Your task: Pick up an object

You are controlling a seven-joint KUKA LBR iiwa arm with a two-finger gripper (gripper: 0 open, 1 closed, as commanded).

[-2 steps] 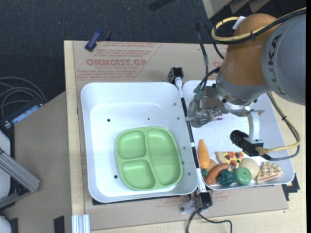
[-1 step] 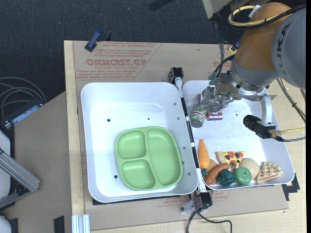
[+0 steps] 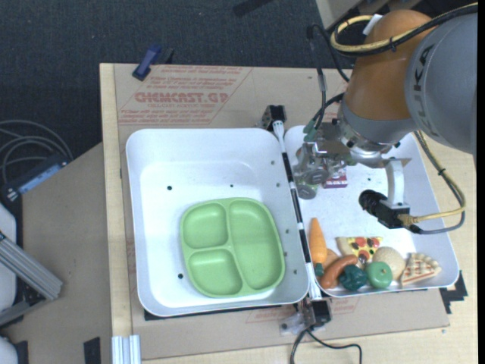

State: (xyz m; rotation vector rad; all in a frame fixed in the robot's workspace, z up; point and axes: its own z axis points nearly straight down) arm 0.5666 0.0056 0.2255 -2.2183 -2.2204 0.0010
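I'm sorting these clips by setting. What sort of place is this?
Most likely a robotics lab bench, not a kitchen. The arm hangs over two white bins on a board, the food in the right bin looks like toys, and loose cables lie on dark carpet.

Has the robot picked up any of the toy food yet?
Not yet. The toy foods, like the carrot and pizza slice, lie in the right bin. The gripper hangs over that bin's far left side, with nothing seen between its fingers. The picking is still left.
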